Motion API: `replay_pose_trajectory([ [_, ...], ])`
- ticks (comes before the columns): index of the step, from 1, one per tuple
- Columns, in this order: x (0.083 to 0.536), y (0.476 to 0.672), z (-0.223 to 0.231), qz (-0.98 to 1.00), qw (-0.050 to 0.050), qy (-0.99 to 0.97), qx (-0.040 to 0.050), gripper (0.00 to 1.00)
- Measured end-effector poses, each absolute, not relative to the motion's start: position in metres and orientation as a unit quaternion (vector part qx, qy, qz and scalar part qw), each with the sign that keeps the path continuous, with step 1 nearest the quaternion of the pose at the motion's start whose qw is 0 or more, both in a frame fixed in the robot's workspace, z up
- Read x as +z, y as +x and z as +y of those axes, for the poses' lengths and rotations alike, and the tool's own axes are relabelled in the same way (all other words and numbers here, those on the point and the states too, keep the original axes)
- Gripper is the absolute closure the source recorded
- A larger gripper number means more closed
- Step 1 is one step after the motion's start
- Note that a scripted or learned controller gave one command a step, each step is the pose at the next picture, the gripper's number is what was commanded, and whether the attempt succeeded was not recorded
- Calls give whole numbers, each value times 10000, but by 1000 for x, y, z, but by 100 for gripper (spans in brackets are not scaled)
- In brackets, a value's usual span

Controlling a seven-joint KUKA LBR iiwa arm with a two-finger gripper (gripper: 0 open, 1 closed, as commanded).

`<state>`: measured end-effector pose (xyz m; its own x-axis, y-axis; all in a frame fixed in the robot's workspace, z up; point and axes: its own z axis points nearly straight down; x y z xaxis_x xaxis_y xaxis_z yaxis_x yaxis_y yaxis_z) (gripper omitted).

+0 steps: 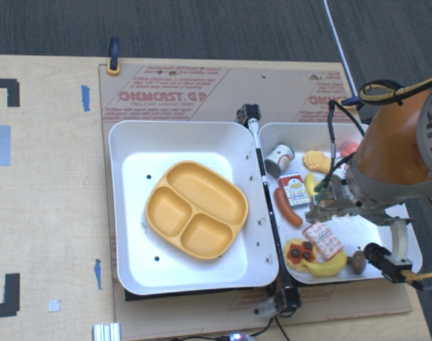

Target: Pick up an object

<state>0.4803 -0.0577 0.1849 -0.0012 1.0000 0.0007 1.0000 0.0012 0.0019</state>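
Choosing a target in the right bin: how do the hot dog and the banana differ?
The hot dog is red-orange and nearly straight, lying along the bin's left wall mid-bin; the banana is yellow and curved, at the near edge, beside a pizza slice. Both are small, elongated toy foods.

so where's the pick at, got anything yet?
Nothing looks picked yet. The arm is low over the right bin, with its gripper down among the toys beside the red carton and the hot dog. I can't tell whether anything sits between its fingers. The grasp and lift are left. The yellow tray lies in the left bin.
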Motion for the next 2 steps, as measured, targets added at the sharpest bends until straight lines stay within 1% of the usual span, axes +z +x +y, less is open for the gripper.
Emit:
replay_pose_trajectory([
  [1, 185, 480, -58, 7074, 5, 7068, 6, 0],
  [2, 98, 487, -104, 7068, -6, 7074, -4, 0],
])
